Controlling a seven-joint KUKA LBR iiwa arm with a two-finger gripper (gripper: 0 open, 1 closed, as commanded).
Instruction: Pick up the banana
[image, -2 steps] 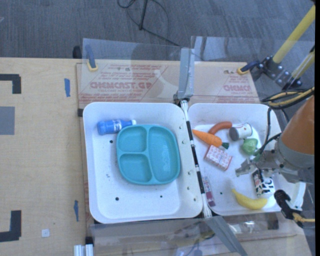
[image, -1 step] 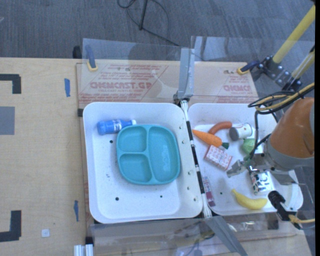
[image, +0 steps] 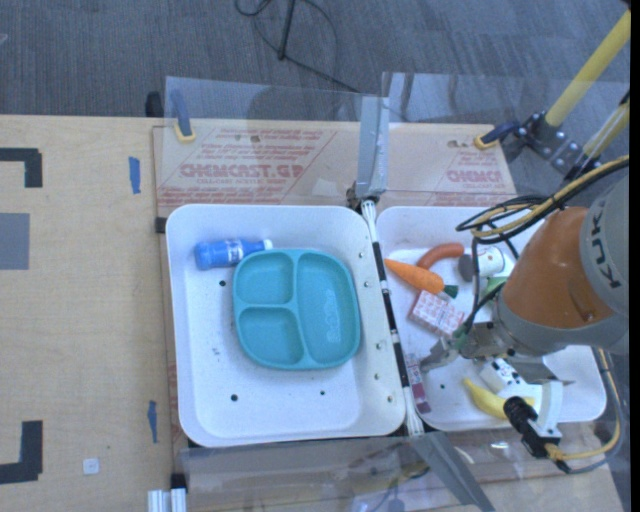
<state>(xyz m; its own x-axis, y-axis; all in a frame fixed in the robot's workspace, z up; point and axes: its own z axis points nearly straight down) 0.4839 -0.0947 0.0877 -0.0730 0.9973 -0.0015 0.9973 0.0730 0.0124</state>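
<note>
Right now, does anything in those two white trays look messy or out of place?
Nothing looks spilled or broken. The blue bottle lies on its side beside the teal divided plate in the left bin; the yellow banana lies partly under the arm.

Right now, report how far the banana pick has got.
Done: the arm has reached over the right bin. In hand: the gripper sits low beside the patterned packet. Left: the banana lies in the bin near the front, not gripped or lifted.
</note>
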